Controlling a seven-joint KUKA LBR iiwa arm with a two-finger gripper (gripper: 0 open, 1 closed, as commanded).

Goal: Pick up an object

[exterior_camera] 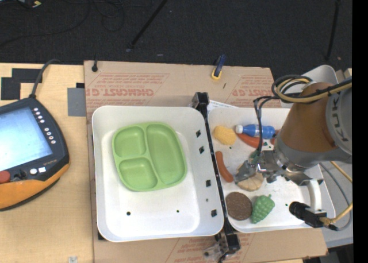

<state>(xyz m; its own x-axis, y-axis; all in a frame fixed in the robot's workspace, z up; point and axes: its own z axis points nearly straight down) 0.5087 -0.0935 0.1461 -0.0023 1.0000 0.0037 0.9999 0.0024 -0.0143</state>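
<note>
Nearest in the right bin [322, 221] lay a brown disc [238, 205] beside green toy grapes [261, 208], then a tan lump [250, 184] touching the claw [251, 170]. To lift it well, the claw needed to centre over that lump, clear of the sausage [223, 166]. The arm [307, 132] reached in from the right, wrist low; whether the claw was apart or together I could not tell.

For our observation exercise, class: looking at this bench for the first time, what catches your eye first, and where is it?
The bright green divided tray stands out, lying in the left white bin. Next comes the arm's orange band on the right, with its claw low over the right bin among small toy foods, near a tan piece and a green bunch of grapes.
</note>
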